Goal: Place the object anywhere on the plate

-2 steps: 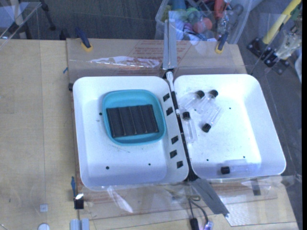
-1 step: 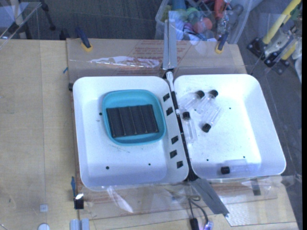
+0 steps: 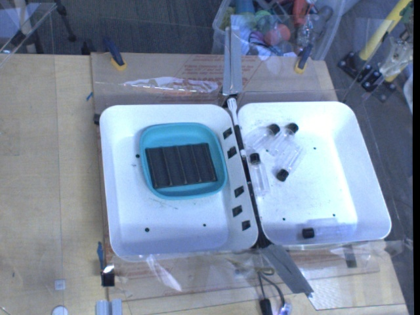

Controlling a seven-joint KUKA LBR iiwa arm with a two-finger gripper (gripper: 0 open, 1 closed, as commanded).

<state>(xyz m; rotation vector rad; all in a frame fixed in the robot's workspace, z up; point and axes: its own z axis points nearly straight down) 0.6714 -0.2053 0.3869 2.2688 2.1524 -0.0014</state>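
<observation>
A teal plate (image 3: 182, 135) with rounded corners lies in the left bin (image 3: 125, 215). A dark ridged rectangular pad (image 3: 180, 165) covers its middle. In the right bin (image 3: 341, 195), near its left side, lie several small clear vials with black caps (image 3: 287, 151). One cap (image 3: 281, 174) points toward the front. Another vial (image 3: 257, 169) rests close to the divider between the bins. The vials lie apart from the plate, across the divider.
A clear tub of colourful toys (image 3: 279, 8) stands behind the bins. Black clips (image 3: 237, 190) run along the divider. A small dark tab (image 3: 307, 232) sits on the right bin's front wall. Wooden bench surface stretches to the left.
</observation>
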